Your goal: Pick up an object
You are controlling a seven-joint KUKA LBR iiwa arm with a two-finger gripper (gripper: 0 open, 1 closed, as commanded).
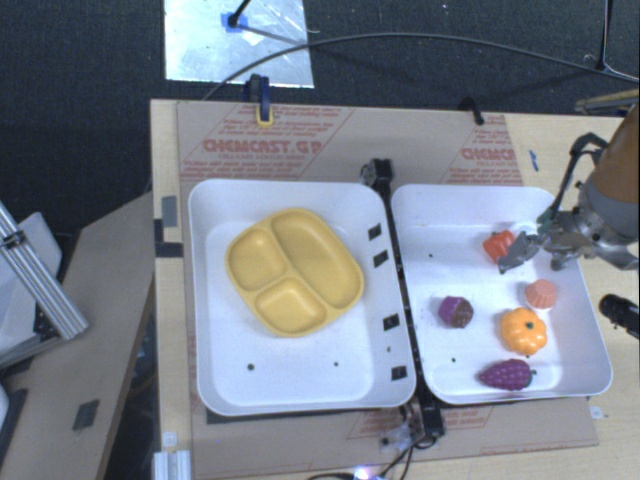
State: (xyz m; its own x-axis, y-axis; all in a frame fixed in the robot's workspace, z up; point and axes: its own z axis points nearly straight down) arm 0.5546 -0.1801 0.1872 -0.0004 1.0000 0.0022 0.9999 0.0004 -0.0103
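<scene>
pale wooden bench, brown printed sheet spread on it, two white bins side by side, left bin, right bin

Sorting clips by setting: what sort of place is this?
Likely a robotics lab bench, not a kitchen: two white bins clamped on a board, toy food like the pumpkin, cables, and a robot gripper reaching in.

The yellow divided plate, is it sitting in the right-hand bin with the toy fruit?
No, the yellow divided plate lies alone in the left bin, apart from the toy fruit.
</scene>
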